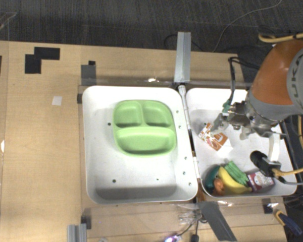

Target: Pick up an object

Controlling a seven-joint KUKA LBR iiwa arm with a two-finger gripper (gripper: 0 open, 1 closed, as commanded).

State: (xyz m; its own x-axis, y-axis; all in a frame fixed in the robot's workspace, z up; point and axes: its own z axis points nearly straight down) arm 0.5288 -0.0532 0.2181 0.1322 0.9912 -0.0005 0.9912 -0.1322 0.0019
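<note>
The arm [285, 79] reaches over the right bin [202, 101], its gripper [223, 121] low just above a small white and orange packet [212, 137]; whether it is open or closed I cannot tell. Left of it a green tray [144, 126] sits in the left bin [98, 150]. Below it lie a banana [228, 180], green toy [236, 169] and bottle [260, 181]

I see open floor behind the snack packet [212, 136]; toy pile [235, 178] crowds the corner in front of it.
</note>
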